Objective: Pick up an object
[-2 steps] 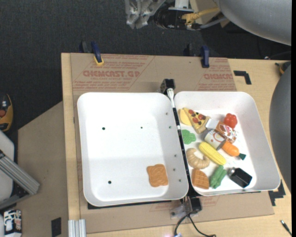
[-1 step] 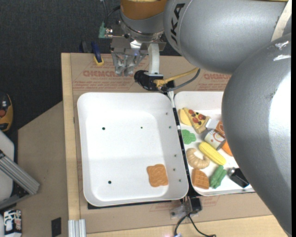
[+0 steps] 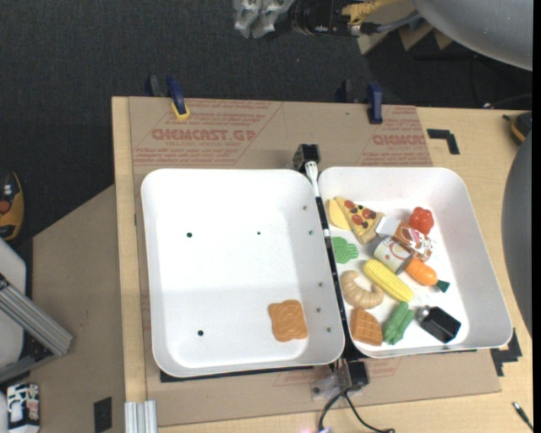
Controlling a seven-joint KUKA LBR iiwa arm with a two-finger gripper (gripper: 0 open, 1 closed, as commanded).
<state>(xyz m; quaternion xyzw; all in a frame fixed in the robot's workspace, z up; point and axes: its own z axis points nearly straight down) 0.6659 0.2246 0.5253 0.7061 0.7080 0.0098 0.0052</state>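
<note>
With the arm (image 3: 490, 25) parked at the far right, its gripper's state impossible to tell, the nearest pickable toys crowd the right bin (image 3: 473, 220), 1 lone cookie (image 3: 287, 320) lying left.

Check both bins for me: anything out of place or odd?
One thing: an orange waffle-like toy lies alone near the front right corner of the left bin, while the other toy foods are piled together in the right bin. Nothing looks spilled or damaged.
</note>
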